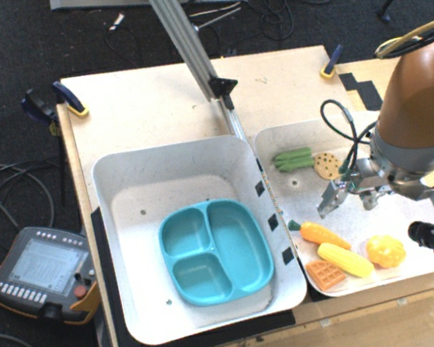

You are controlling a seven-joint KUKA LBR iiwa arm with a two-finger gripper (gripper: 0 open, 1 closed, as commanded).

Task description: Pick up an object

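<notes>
While the claw [331, 197] hovers, the carrot [323, 234] lies just below.

Grey teach pendant [42, 276], perhaps, beside bench [147, 106].

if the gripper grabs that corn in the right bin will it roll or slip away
The corn looks long and rounded, so it may roll sideways if nudged. Its skin looks smooth and glossy, so it may slip between the fingers. It lies against the carrot and waffle, which may limit rolling.
</notes>
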